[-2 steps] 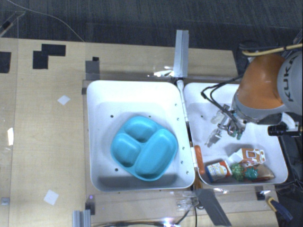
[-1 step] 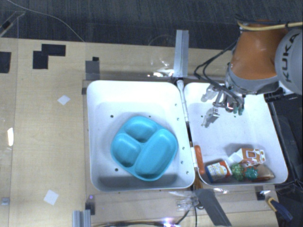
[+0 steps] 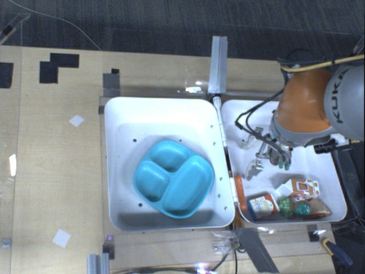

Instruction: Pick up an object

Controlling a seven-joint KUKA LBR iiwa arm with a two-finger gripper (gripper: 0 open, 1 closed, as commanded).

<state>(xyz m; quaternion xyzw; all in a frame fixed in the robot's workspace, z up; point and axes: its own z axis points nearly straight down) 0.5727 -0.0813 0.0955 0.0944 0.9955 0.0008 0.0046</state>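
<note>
The grey arm with its orange band reaches in over the right-hand shallow white bin (image 3: 340, 210), and its two-finger gripper (image 3: 268, 163) hangs above a bare patch of that bin's floor, in the upper middle. The fingers (image 3: 254, 168) look spread, with nothing visible between them, so I judge them released and not grasping anything.

The candidates to pick lie near the front edge of the same bin: a small white and orange printed carton (image 3: 300, 188), a rounded packet with a blue and yellow label (image 3: 262, 206) and a pair of small green toys (image 3: 293, 209), all clustered close together. A large light-blue plastic divided tray (image 3: 174, 178) sits alone in the left white bin (image 3: 117, 153) on the desk.

As I read it, the task is at an early stage: no object is lifted. What remains is to move toward the cluster, descend, close on one item and raise it.
</note>
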